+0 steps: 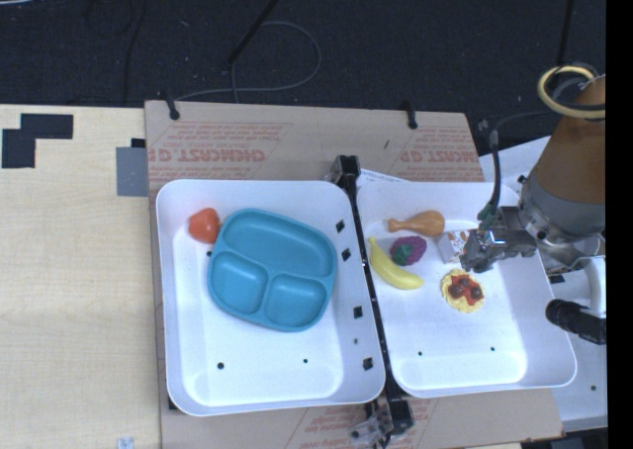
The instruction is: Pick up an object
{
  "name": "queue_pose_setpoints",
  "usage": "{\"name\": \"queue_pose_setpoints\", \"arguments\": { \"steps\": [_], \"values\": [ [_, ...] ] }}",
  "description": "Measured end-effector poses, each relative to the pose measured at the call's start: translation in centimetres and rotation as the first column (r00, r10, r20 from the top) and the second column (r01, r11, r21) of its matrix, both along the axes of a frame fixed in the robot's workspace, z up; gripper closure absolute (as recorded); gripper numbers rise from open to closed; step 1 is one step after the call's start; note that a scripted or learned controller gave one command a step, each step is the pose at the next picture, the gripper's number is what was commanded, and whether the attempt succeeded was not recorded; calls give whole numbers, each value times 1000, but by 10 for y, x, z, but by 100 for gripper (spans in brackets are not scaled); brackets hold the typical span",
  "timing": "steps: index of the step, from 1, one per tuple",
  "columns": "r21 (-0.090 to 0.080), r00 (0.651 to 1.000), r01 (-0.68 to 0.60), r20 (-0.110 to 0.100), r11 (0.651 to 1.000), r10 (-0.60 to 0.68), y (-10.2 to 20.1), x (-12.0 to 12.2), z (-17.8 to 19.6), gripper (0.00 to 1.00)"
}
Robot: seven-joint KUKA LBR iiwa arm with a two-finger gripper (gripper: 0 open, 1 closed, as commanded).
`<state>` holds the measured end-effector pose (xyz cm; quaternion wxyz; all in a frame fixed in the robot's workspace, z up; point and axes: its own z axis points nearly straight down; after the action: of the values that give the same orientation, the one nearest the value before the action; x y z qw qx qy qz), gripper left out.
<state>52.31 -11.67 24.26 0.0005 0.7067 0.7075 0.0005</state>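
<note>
Right bin (pixel 495 363), landmark. Nearest its front: pizza toy (pixel 463 292), right of centre. Behind it: banana (pixel 394 268), purple toy (pixel 407 250), then drumstick (pixel 417 224) toward the back wall. Gripper (pixel 475 251) low over the bin, just behind the pizza toy; fingers' spread cannot be told. Left of the bin: blue tray (pixel 272 269), tomato (pixel 204 225).

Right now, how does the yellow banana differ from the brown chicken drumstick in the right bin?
The yellow toy banana is bright yellow and curved; the brown toy chicken drumstick is tan-brown, with a bulbous end tapering to a thin one. The banana lies slantwise, nearer the bins' divider; the drumstick lies almost level, farther back. Both are toy foods beside the purple item in the right white bin.
</note>
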Motion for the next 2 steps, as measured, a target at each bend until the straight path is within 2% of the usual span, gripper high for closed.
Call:
{"name": "queue_pose_setpoints", "arguments": {
  "steps": [1, 2],
  "values": [
    [0, 1000, 1, -2, 1000, -1, -1, 0, 18, 100],
    [2, 1000, -2, -6, 1000, 2, 52, 8, 2, 100]
  ]
}}
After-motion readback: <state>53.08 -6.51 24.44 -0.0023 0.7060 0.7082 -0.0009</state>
